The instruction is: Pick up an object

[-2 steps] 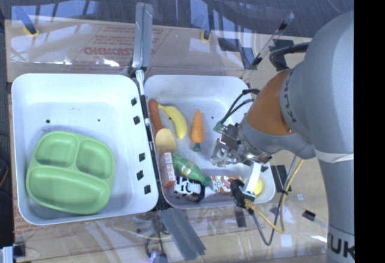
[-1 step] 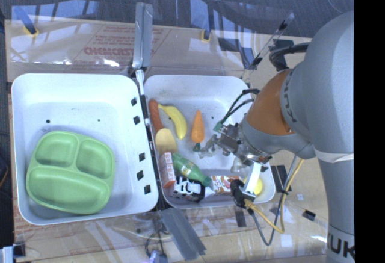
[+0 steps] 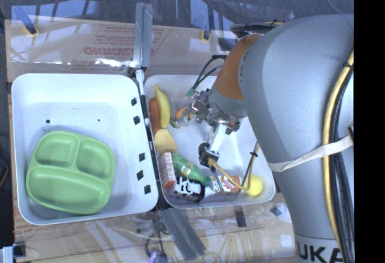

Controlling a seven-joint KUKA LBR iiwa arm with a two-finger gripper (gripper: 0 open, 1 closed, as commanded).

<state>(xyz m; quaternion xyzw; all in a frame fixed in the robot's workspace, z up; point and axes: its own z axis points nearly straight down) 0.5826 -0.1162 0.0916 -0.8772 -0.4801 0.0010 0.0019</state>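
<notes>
From where I stand, the grey arm (image 3: 301, 93) comes in from the right and bends down over the right bin (image 3: 265, 197). Its orange-banded wrist hangs low above the bin's far half. The jaws are at the end of that wrist, close to the bin's left side. They are too small and muddled from here, so I cannot tell whether they are wide or narrow, or holding anything.

The things to pick all lie in the right bin, crowded along its left wall and near edge. A banana (image 3: 162, 99) lies at the far left, touching a carrot (image 3: 154, 114). A small orange piece (image 3: 180, 113) lies just beside the wrist end. Nearer me come a yellow fruit (image 3: 163, 140), a packet (image 3: 168, 170), a green bottle (image 3: 194, 170) and a black-and-white toy (image 3: 190, 188). A yellow ball (image 3: 255, 185) rests in the near right corner.

The left bin (image 3: 24, 93) holds a green tray (image 3: 71, 173), lying flat towards its near side. Both bins stand side by side on the desk (image 3: 72, 238).
</notes>
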